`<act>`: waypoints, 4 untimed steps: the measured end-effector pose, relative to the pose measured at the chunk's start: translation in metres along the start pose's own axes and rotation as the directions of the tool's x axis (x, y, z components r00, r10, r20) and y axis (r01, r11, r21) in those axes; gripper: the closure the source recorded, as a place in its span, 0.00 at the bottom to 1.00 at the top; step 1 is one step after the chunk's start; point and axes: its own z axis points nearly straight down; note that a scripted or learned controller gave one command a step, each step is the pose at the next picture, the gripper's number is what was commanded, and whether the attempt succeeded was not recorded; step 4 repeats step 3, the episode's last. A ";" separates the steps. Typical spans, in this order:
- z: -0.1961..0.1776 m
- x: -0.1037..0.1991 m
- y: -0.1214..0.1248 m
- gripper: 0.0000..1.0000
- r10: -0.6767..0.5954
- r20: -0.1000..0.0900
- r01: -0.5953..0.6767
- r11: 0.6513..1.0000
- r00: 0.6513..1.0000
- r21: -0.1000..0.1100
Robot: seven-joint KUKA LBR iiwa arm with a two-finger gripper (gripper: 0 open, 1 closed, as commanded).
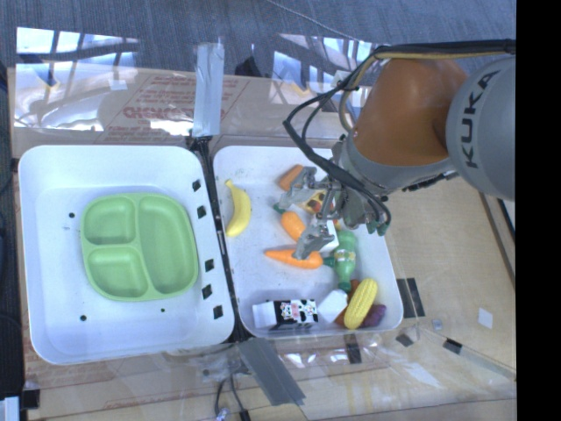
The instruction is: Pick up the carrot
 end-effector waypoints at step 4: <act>0.075 -0.041 0.008 1.00 0.084 0.005 -0.084 0.996 0.996 -0.001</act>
